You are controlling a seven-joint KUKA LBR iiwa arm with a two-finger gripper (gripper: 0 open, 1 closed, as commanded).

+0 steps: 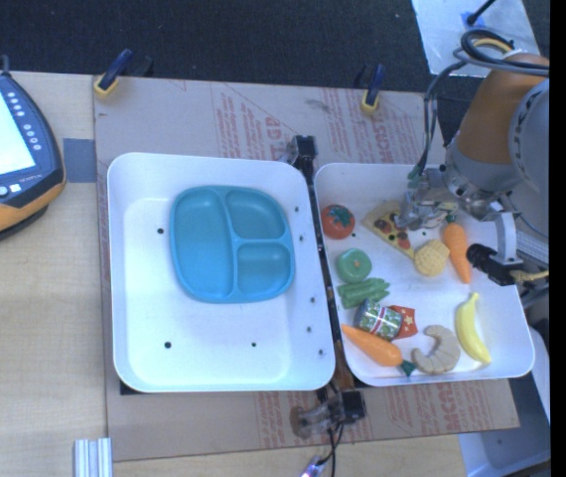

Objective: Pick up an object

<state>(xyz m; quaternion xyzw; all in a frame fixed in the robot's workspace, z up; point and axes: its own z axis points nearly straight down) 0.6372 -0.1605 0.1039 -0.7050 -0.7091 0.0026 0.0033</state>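
Note:
The right bin (501, 366) holds several toy foods: a red tomato (338, 221), a pizza slice (387, 229), a corn cob (430, 258), an orange carrot (456, 249), a yellow banana (474, 328) and a beige pastry (437, 349). My gripper (415, 213) hangs low over the bin's far part, right above the pizza slice's right end and just behind the corn. The grey wrist with its orange band (496, 107) covers the bin's far right corner.
Further items in the right bin are a green round piece (353, 264), a green pod (364, 291), a red-green packet (387, 319) and a second carrot (372, 346). The left bin (134, 346) holds a blue divided plate (231, 242). A tablet (0, 157) lies far left.

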